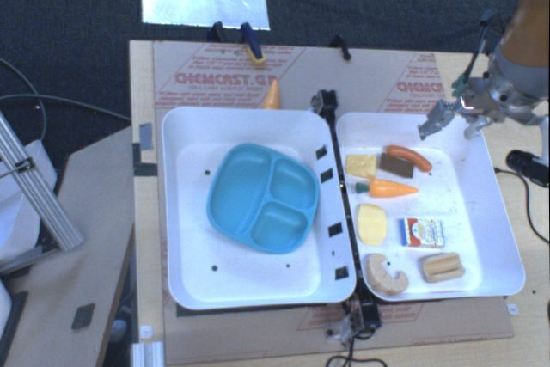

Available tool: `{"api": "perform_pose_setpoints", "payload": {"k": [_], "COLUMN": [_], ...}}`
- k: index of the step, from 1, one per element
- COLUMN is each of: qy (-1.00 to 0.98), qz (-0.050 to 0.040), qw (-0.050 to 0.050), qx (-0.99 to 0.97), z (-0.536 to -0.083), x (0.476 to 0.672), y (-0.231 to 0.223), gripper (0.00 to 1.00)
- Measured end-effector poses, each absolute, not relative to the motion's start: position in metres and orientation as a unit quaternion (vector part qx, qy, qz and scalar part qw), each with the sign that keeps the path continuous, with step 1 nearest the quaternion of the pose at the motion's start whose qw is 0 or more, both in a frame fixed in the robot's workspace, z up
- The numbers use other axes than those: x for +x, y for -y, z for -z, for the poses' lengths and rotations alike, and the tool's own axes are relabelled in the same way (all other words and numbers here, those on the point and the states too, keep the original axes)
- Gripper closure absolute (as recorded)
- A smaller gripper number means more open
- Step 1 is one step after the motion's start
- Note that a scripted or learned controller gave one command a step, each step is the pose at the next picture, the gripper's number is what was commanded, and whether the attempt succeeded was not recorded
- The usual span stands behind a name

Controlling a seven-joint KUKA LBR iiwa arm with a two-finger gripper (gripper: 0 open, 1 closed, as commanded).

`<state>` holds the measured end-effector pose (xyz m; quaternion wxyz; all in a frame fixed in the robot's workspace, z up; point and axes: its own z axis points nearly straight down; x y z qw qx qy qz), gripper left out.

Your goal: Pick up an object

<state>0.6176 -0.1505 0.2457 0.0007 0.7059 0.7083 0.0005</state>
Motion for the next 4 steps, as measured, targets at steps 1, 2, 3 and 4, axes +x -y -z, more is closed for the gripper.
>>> {"api": "perform_pose_setpoints", "payload": {"k": [1,2,3,4], "qy": [-0.707,-0.707,-0.707,-0.711], "qz": [0.0004,0.0096,0.0081,-0.0017], "qw": [-0.001,-0.009,-0.009,-0.001], "qx": [0.707,0.707,0.707,0.703], "z": [-0.081,-0.083,-0.092,-0.189], "x": [0.627,0.665,0.664,0.583], "y": [0.165,0.129,0.130,0.049], "gripper": [0.00,0.00,1.00,1.00]}}
